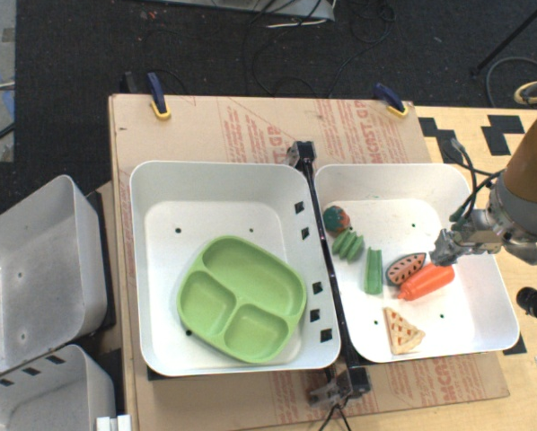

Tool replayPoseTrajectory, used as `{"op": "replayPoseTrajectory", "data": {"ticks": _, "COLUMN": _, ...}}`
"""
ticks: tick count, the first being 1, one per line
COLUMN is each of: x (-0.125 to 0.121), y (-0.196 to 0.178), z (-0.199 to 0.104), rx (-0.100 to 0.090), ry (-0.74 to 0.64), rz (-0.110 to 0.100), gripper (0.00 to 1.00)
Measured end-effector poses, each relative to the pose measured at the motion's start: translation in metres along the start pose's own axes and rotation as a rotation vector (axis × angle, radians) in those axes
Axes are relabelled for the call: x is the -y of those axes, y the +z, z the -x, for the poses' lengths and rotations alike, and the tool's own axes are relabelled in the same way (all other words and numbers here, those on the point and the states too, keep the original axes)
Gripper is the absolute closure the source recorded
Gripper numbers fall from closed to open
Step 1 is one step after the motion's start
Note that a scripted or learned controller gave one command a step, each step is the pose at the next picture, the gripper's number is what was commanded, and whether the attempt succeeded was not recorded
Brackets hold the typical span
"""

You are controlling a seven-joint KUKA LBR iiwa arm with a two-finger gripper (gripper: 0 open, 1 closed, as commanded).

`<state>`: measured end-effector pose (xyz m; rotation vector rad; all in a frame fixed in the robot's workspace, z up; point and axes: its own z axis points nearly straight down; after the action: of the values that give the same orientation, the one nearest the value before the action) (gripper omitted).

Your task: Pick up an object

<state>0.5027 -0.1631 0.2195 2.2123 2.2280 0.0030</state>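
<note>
Tool sits low in the right bin, near its right wall, on the grey arm w/ orange band reaching in from the right. Can't tell how the tool is set; too small and dark. Its tip is just above the right end of the orange carrot, touching or just beside, can't tell which. Nothing visibly lifted.

Carrot lies tilted, mid-right of the bin. Just left, touching it, a watermelon slice. Further left: a green stick lying lengthwise, a ridged green piece, and a small round teal-and-red item near the divider. Toward the front wall, well apart from the tool, a pizza wedge.

Left bin holds a green 3-section plate. Both bins sit on a brown surface.
</note>
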Motion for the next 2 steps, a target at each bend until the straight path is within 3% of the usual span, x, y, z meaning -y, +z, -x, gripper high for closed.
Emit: {"op": "replayPoseTrajectory", "data": {"ticks": 2, "x": -0.006, "y": -0.018, "z": -0.100, "rx": -0.001, "ry": -0.002, "rz": 0.000, "gripper": 1.00}}
